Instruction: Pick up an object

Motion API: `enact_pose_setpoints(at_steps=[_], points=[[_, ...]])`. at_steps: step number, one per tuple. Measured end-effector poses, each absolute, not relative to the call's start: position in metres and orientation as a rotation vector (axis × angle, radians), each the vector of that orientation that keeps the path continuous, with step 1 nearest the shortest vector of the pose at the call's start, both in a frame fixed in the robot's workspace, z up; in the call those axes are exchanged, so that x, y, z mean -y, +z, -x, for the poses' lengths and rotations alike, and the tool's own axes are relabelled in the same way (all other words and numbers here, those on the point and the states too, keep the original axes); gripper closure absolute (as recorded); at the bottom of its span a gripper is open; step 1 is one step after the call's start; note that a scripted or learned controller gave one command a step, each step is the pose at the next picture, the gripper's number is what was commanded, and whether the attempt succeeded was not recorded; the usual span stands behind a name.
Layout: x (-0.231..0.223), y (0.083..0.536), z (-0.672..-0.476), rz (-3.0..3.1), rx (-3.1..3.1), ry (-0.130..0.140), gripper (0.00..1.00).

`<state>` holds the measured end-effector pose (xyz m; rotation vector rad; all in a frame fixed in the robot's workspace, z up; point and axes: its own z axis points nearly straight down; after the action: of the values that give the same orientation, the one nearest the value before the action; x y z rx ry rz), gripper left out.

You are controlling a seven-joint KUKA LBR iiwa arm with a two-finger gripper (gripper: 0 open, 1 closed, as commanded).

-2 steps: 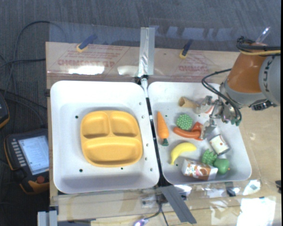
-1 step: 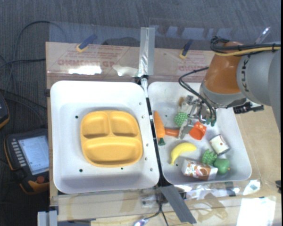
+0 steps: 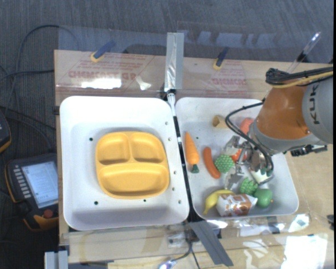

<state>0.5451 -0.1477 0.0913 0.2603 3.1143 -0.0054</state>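
The right bin (image 3: 280, 209) holds a pile of toy food. A carrot (image 3: 191, 150) lies by the bin's left wall, with a red-orange pepper (image 3: 211, 163) and a bumpy green ball (image 3: 224, 163) next to it. At the front lie a banana (image 3: 213, 199), a brown packet (image 3: 235, 205), a green leafy piece (image 3: 247, 185) and a green apple (image 3: 264, 196). My gripper (image 3: 243, 160) hangs low over the middle of this bin, just right of the green ball, under the orange wrist band (image 3: 283, 116).
The left bin (image 3: 73, 128) carries a yellow divided plate (image 3: 133, 162). A small tan piece (image 3: 217, 120) and a red-orange piece (image 3: 245, 125) lie at the back of the right bin. Black cables loop around the wrist. Handheld consoles sit off the bench at left.
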Motion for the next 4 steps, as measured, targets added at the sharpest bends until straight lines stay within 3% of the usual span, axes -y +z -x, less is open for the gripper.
enact_pose_setpoints(at_steps=[1, 2, 3, 4], points=[[0.109, 0.091, -0.567, -0.084, -3.124, -0.011, 0.00], [0.101, 0.091, -0.572, -0.008, -3.126, -0.013, 0.00], [0.094, 0.091, -0.570, -0.337, -3.110, -0.002, 0.00], [0.094, 0.100, -0.572, -0.335, -3.106, -0.007, 1.00]])
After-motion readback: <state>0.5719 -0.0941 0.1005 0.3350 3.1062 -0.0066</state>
